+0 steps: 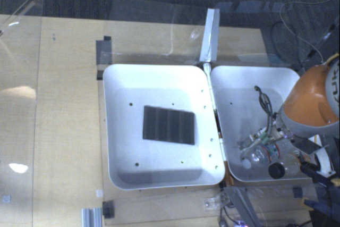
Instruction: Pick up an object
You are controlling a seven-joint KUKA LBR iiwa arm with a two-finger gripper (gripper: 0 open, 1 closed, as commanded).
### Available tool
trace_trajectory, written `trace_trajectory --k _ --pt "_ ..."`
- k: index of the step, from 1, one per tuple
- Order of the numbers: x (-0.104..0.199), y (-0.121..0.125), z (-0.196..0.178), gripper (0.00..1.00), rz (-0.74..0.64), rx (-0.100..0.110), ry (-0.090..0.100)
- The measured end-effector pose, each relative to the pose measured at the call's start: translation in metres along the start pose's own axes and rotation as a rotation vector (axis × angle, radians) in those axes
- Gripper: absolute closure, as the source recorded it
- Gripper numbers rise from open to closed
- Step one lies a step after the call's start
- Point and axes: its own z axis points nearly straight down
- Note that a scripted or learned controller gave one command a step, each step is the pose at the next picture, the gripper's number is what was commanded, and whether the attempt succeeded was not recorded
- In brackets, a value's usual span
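A dark ridged rectangular pad (169,125) lies flat in the middle of the left bin (122,87). The arm, with its orange band (308,103), reaches down into the right bin (239,87) from the right. My gripper (261,145) is low over the front part of that bin's floor, amid thin cables. Just below it sits a small pale, partly see-through item (249,161), too blurred to name. I cannot make out anything held by the gripper.
A raised divider (213,114) separates the two bins. An upright grey post (210,34) stands behind their shared corner. Wooden bench surface (53,114) extends to the left. Brackets and cables crowd the front right edge (249,210).
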Motion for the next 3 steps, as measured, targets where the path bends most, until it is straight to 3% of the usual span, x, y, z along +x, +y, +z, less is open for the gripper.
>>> trace_trajectory --k 1,2,3 --pt "0.038 0.016 0.0 0.0 -0.082 -0.001 -0.003" --pt "0.032 0.037 0.001 0.0 0.24 0.005 0.002" --pt "-0.031 0.073 -0.033 0.0 0.167 0.011 0.002"
